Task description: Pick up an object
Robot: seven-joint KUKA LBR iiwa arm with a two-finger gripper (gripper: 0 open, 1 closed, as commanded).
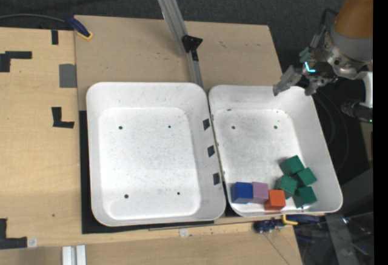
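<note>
Several small blocks lie in the near right corner of the right bin [254, 136]: a blue block [243, 191], a lilac block [260, 191], an orange block [276, 199] and several green blocks [297, 179]. My gripper [295, 83] hangs over the far right corner of that bin, well away from the blocks, with nothing between its fingers. Its two dark fingers are spread apart, so it is open.
The left bin [148, 148] sits beside the right one on the wooden bench. A slanted metal bar [173, 12] with a black clamp runs down to the gap between the bins. A blue and yellow clamp [80, 27] lies at the far left.
</note>
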